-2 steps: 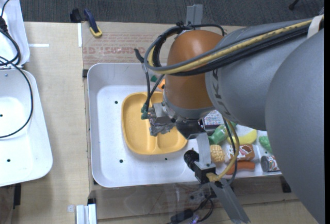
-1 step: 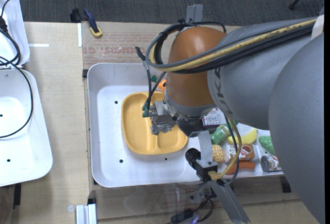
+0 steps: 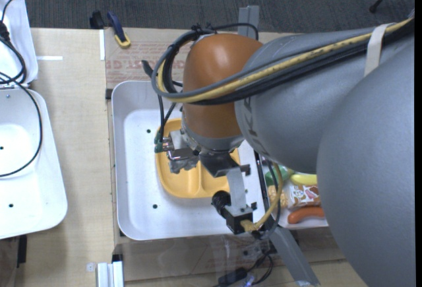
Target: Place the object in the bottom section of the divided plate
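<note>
So I'm reaching in from the right, and my arm (image 3: 297, 114) is hogging most of the view, orange band (image 3: 214, 81) and all. My gripper (image 3: 179, 155) is hanging right over the plate (image 3: 173, 183), near its upper left part. Honestly I can't tell if it's spread, pressed together or pinching anything, since the wrist is blocking it.

The plate is yellow and is sitting in the bin (image 3: 135, 167), toward its right side. My wrist is covering a good chunk of it, so the sections are hard to make out, and I'm not seeing anything lying on the bare part that's showing.

Off to the right, peeking out from under my arm, a banana (image 3: 304, 179), a packet (image 3: 304, 195) and a sausage (image 3: 307, 214) are lying close together, well apart from the plate. A small clamp (image 3: 117, 31) is sitting on the bench (image 3: 72, 48) above the bin.
</note>
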